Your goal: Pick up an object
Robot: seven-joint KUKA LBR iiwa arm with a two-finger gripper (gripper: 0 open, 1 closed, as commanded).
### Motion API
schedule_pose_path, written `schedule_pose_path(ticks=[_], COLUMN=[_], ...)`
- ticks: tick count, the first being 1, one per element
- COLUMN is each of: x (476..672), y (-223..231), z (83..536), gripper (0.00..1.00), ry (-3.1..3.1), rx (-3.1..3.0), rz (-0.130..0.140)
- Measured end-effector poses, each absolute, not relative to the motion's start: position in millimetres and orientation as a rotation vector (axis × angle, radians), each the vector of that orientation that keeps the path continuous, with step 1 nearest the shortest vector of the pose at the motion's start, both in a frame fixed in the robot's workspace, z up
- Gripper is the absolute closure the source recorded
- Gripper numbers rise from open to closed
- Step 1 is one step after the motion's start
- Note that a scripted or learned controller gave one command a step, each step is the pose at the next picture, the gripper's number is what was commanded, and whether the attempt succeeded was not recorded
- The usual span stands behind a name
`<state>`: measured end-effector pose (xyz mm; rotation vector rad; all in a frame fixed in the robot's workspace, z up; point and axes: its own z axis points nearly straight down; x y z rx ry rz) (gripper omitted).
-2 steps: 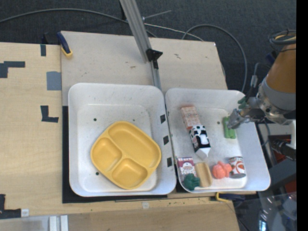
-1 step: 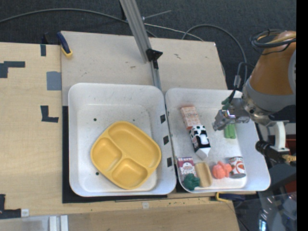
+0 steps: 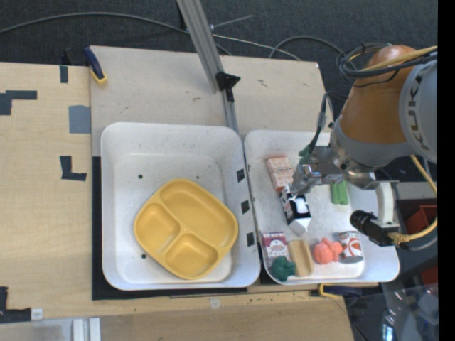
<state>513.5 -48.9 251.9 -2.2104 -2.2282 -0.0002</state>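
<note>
The gripper (image 3: 302, 185), its opening impossible to judge, hovers mid-right bin (image 3: 384, 265) directly over a black-and-white object (image 3: 297, 212) lying lengthwise toward the near edge

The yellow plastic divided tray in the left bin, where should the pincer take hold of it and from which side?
Probably by its raised outer rim, coming straight down. The yellow plastic divided tray lies flat and is far too broad to span, so only an edge fits between fingers. The rim corner toward the top of the view has bare floor of the left white bin around it, away from the wall.
</note>
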Motion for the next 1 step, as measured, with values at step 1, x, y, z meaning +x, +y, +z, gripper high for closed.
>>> schedule_pose_path(ticks=[1], x=[508.0], y=[5.0], z=[235.7], gripper=[1.00], ry=[-2.226], rx=[-2.212], rz=[0.003])
